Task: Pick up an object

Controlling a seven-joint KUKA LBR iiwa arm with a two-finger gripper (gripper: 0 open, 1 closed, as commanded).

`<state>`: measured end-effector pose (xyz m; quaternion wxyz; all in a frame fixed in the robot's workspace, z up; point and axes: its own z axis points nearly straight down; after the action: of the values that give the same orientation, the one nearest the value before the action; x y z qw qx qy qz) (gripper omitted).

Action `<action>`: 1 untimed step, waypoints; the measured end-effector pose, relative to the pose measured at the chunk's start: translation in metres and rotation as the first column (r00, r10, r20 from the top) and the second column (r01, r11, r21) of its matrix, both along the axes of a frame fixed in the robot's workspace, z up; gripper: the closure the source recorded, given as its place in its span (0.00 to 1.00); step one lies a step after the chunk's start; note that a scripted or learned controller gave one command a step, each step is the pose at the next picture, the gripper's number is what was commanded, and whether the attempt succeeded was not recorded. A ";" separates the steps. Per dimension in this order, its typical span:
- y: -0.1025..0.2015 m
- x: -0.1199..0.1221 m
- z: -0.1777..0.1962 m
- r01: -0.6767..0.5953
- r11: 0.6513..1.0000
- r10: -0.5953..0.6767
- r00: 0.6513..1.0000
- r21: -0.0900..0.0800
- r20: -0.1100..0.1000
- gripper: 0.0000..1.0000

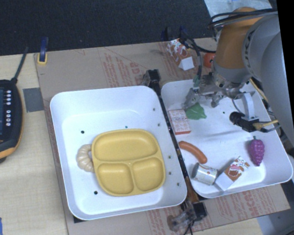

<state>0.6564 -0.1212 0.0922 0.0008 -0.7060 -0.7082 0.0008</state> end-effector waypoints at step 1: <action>0.010 0.000 0.000 -0.001 1.000 0.001 1.000 0.000 -0.002 0.00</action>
<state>0.6561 -0.1109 0.0919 0.0016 -0.7058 -0.7084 0.0014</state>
